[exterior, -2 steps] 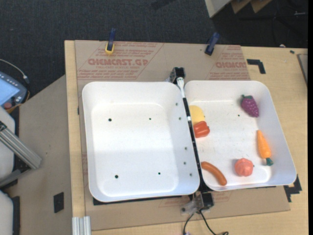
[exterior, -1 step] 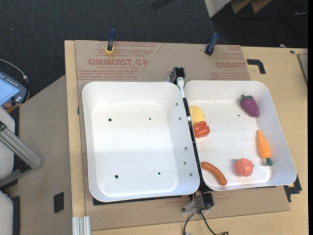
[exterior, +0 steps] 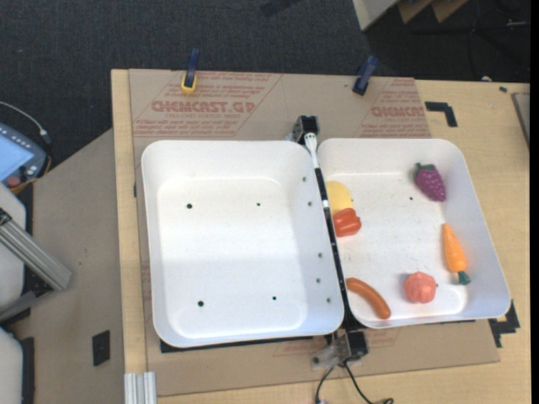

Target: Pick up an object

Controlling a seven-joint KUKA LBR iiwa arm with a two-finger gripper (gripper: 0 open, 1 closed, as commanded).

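My gripper: I cannot tell its state.
Toys: sausage (exterior: 368, 297), carrot (exterior: 455, 253) near right bin (exterior: 396, 162) edges, easy picking.

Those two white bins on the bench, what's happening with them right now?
Nothing is being handled at this moment. The right bin holds toy food: a purple bunch of grapes, a carrot, a pinkish strawberry, a sausage, and a yellow piece touching a red piece against the dividing wall. The left bin sits beside it on the cardboard-covered bench. Everything lies loose, so no pick has begun.
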